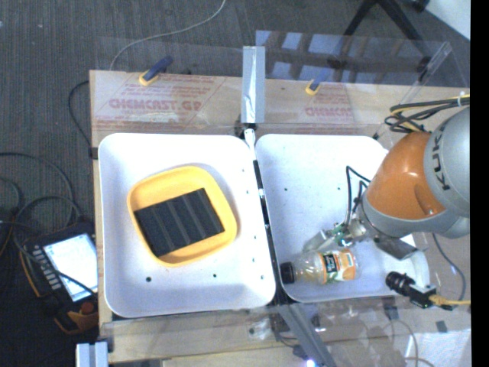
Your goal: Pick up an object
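A small clear bottle (321, 267) with a black cap and an orange-and-black label lies on its side near the front edge of the right bin (306, 174). My gripper (334, 238) hangs low in that bin just above and behind the bottle, under the orange wrist band. Its tip is close to the bottle's upper side, and whether they touch is unclear. A yellow dish (182, 215) holding a ribbed black pad (179, 221) sits in the middle of the left bin (114, 167).
The arm's grey and orange bulk covers the right bin's right side. A grey post (253, 86) stands at the back between the bins. The bins' shared rim (262, 205) runs just left of the bottle's cap.
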Action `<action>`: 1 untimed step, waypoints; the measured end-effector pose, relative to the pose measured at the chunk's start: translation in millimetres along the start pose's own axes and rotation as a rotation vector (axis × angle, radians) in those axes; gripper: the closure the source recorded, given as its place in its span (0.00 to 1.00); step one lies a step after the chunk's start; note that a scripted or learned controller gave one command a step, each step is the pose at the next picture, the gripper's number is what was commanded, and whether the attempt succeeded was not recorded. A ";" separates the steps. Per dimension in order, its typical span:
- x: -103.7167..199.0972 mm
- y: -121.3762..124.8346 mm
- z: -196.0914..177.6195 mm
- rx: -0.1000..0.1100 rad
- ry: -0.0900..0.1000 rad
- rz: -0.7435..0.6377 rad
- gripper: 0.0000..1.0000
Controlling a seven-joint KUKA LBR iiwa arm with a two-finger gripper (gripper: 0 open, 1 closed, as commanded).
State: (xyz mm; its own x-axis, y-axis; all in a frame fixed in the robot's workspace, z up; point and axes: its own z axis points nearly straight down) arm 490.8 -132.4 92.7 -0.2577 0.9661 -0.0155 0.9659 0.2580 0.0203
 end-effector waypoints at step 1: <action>-28.9 -15.3 -6.5 0.024 0.013 0.264 0.00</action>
State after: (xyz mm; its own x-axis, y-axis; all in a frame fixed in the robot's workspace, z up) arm 483.3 -164.2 99.4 0.0027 1.0000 0.0000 1.0000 -0.0027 -0.0019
